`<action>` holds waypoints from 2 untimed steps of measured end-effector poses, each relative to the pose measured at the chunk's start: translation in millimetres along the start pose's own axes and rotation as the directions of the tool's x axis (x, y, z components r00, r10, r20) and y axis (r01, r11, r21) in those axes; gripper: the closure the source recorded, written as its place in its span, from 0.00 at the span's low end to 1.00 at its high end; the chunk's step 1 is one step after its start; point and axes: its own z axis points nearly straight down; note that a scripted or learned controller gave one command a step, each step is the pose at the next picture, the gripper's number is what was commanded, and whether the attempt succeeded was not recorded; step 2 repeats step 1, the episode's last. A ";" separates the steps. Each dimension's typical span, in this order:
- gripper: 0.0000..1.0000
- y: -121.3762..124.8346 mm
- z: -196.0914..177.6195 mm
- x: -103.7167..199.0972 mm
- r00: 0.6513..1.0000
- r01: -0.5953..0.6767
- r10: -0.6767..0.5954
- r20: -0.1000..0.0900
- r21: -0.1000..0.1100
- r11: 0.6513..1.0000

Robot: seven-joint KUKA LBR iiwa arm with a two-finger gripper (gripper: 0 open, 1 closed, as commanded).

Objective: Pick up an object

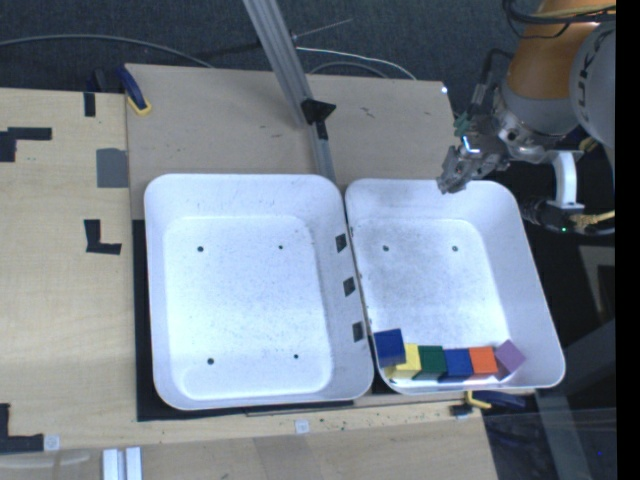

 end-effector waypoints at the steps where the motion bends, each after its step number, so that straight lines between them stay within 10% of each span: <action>1: 1.00 28.1 161.3 -58.5 1.000 0.002 -0.002 0.000 -0.003 1.000; 2: 1.00 28.1 161.3 -58.5 1.000 0.002 -0.002 0.000 -0.003 1.000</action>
